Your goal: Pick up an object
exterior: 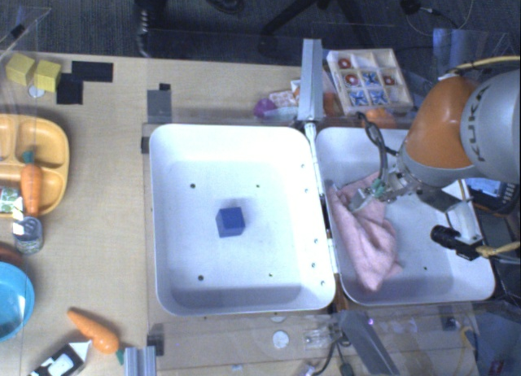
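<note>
Roughly, front of the bench to back, we log:
Toy carrot (96, 331): on bench, front left, well apart from both bins.
Blue cube (231, 220): we see it alone mid-floor of left bin (175, 285), touching no wall.
Pink cloth (365, 234): crumpled in right bin (464, 285), against its left wall.
Gripper (379, 193): down at cloth's upper edge; whether it touches we can't tell.
Fingers: we cannot tell, too small and blurred.
Arm (464, 134): grey, orange band, over right bin.
Picture card (366, 81): beyond right bin.
</note>
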You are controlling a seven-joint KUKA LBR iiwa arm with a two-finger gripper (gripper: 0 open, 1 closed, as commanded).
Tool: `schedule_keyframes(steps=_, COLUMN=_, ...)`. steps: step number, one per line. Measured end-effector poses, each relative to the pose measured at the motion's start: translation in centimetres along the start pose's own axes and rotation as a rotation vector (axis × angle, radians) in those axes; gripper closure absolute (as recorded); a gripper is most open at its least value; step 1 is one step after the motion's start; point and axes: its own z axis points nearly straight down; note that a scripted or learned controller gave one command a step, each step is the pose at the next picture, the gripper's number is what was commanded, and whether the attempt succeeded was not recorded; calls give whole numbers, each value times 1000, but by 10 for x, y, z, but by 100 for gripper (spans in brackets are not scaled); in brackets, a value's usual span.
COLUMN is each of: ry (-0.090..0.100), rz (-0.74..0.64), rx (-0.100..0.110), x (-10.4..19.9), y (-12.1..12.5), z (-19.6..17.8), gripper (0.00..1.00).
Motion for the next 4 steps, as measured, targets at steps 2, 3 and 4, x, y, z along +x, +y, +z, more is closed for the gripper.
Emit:
schedule_keyframes(steps=2, ry=-4, rz=-1, rx=-10, x=0, y=4, z=-14, gripper=0)
schedule_keyframes(steps=3, ry=0, rz=13, rx=-1, x=9, y=2, z=-1, gripper=0)
schedule_keyframes(steps=4, ry=3, rz=198, rx=5, x=-34, y=49, z=2, gripper=0)
